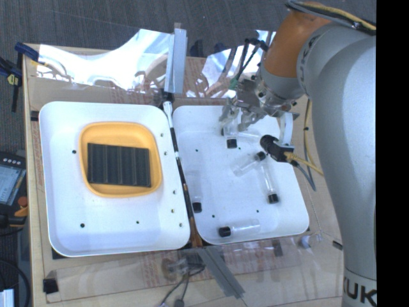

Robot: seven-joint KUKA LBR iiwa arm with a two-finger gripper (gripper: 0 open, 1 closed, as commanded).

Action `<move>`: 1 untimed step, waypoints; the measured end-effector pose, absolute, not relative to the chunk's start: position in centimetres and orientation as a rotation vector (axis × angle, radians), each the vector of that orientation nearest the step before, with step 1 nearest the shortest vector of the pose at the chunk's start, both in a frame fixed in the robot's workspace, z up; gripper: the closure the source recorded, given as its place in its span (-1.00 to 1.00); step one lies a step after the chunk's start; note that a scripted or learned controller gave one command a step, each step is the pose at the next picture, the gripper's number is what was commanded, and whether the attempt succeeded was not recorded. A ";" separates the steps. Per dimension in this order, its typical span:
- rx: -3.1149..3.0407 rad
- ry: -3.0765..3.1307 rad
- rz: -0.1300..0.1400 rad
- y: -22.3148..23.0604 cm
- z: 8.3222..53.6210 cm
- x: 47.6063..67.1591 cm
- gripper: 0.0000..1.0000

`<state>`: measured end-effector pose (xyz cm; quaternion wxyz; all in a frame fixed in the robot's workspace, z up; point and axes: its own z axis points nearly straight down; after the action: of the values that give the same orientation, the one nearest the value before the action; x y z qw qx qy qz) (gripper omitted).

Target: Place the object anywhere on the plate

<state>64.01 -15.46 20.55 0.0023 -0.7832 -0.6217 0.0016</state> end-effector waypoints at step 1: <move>-2.223 -2.212 0.006 -13.2 16.7 58.4 1.00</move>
<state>58.38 -13.20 16.72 0.0029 -0.7088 -0.7054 0.0020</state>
